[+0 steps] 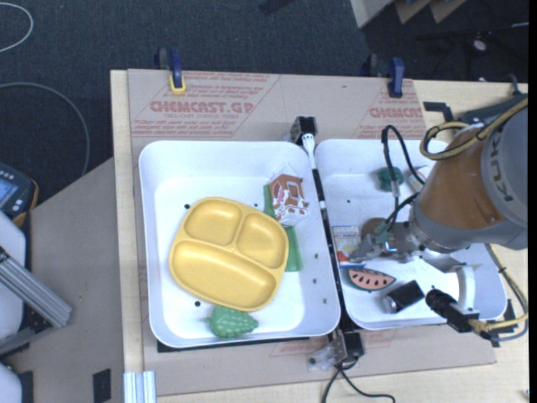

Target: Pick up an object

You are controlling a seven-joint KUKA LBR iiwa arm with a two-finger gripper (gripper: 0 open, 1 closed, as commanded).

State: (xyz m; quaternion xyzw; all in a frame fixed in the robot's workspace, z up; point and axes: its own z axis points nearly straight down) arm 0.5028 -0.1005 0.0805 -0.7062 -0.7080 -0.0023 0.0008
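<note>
The hand [372, 240] hung low in the right bin [361, 162] above the watermelon slice [370, 278]. Nothing looked lifted yet (its grip I couldn't tell).

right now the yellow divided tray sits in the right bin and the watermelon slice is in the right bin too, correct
Not quite. The camera view shows the yellow divided tray in the left bin, not the right one. The watermelon slice does lie in the right bin.

Yellow divided tray [228, 252], green leafy toy [232, 321], red-and-green watermelon slice [370, 279], white bins [155, 225], and an orange-banded grey arm [470, 193].
</note>
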